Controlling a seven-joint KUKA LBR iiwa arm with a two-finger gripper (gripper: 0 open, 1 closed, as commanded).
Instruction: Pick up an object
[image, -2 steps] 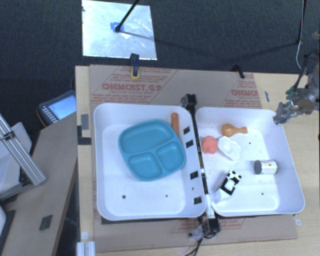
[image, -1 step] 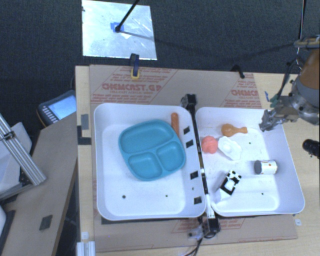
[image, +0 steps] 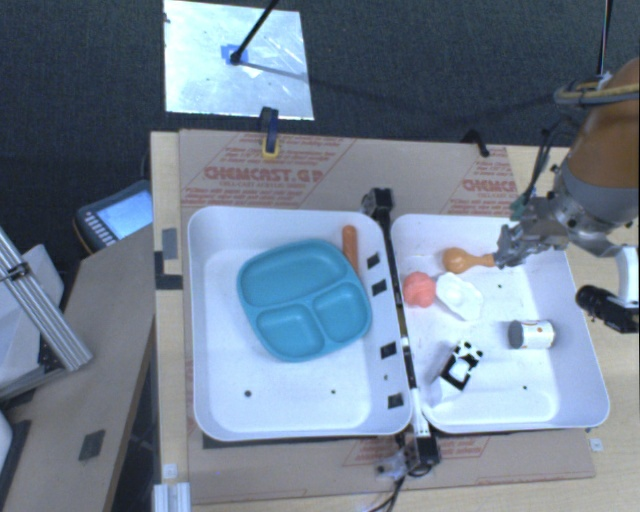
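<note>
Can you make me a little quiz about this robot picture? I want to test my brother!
1. True or false: the blue divided plate lies in the left bin.
2. Which thing is nearest the gripper? A) the black and white toy B) the tan spoon-shaped toy C) the small can
3. Fill in: the pink ball touches a ____ lump beside it.

Key: 1 true. 2 B. 3 white.
</note>
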